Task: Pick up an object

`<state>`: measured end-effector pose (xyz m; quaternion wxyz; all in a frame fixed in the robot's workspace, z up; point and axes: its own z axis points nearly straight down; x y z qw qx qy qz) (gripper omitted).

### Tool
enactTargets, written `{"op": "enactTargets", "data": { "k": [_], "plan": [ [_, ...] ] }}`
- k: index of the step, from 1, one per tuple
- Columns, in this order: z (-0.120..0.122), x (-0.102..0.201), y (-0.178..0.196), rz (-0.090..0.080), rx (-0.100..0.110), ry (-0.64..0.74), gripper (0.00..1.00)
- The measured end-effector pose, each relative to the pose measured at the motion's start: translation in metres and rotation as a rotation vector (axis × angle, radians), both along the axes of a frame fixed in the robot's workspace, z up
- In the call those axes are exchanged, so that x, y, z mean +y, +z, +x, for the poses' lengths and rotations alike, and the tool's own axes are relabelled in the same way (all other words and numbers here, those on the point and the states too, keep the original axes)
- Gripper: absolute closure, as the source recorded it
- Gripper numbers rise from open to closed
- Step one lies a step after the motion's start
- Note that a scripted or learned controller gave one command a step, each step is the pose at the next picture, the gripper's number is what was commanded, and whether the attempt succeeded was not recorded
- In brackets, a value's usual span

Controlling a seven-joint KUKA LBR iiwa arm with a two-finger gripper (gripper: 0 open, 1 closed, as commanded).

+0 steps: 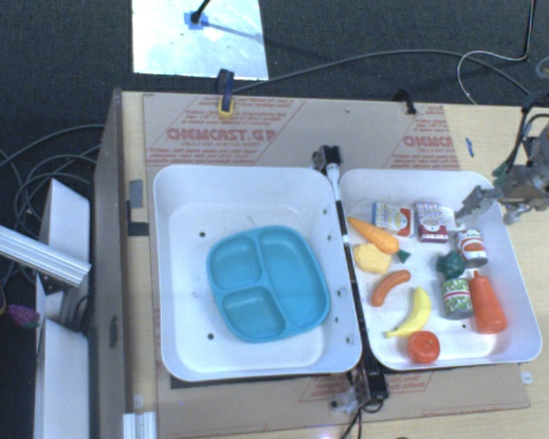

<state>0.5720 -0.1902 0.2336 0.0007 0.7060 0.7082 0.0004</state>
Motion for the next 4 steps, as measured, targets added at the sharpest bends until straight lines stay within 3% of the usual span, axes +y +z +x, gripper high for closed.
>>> {"op": "enactTargets", "data": {
  "k": [1, 2, 3, 4],
  "plan": [
    [-0.022, 0.011, -0.131, 0.009, -0.005, 0.007, 0.0],
    [-0.06, 0.023, -0.15, 0.001, 0.001, -0.002, 0.0],
    [-0.085, 0.059, -0.149, 0.001, 0.001, 0.0, 0.0],
    [-0.084, 0.059, -0.139, 0.002, -0.002, 0.0, 1.0]
  ]
}}
